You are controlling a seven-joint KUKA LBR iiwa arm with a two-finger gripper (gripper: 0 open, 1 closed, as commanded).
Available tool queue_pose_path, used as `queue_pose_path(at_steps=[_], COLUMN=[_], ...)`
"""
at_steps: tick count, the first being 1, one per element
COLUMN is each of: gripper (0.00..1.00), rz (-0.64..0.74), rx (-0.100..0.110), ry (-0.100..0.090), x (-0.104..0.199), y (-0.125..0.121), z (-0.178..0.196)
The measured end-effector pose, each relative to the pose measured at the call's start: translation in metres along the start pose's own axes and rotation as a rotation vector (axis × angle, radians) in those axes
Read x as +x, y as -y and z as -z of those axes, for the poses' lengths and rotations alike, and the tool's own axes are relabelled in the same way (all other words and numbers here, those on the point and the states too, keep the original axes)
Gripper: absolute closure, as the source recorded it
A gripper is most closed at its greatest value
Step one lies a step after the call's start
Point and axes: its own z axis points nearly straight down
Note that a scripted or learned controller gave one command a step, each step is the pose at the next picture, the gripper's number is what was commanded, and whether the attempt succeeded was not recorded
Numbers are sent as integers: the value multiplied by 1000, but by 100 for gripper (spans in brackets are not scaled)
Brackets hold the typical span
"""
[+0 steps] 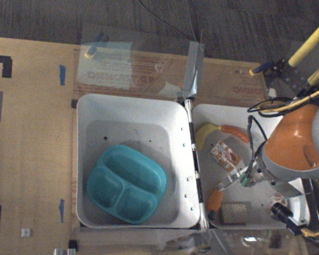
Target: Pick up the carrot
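You will find the carrot lying in the right bin, near its front-left corner, with a small grey block just beside it. The gripper hangs above and slightly right of the carrot, over the bin floor; you can see nothing between its fingers, and how wide they stand cannot be told. A small printed carton and a yellow-and-orange item lie toward the back. The left bin holds a teal divided plate.
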Motion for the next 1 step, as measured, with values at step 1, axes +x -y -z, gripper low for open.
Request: queue_pose_path(at_steps=[1], gripper=[0], rz=[274], rx=[14], ry=[-21], x=[-32], y=[33], z=[-8])
